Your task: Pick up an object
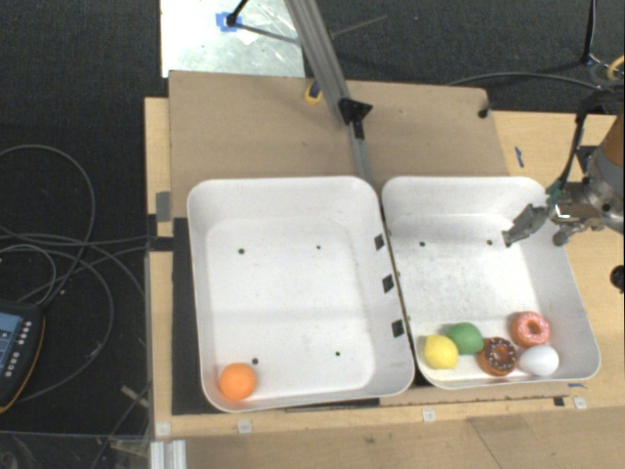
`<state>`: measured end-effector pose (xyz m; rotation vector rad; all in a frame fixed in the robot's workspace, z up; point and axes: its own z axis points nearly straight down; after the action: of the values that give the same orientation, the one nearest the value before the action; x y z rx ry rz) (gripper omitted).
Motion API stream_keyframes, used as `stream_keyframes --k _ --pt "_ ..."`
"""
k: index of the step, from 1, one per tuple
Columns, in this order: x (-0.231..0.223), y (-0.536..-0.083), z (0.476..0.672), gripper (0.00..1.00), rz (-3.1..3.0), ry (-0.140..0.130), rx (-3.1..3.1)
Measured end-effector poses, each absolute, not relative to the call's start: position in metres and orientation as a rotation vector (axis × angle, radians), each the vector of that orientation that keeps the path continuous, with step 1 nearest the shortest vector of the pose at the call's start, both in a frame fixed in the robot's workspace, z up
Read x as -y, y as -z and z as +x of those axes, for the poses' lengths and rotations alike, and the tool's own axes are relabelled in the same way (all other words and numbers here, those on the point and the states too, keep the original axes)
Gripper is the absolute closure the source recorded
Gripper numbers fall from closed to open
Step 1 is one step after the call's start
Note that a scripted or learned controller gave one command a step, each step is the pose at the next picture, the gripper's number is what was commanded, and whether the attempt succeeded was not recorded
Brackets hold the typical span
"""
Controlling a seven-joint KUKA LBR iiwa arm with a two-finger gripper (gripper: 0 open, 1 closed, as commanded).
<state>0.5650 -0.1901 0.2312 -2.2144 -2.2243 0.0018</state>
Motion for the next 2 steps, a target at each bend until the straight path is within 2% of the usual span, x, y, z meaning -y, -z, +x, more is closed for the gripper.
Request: stream_keyframes --k 1,2 --pt "0.19 -0.234 0.566 0.0 -2.216 0.002 2.228" --pt "0.193 -0.172 0.562 0.0 -2.219 -0.003 2.219"
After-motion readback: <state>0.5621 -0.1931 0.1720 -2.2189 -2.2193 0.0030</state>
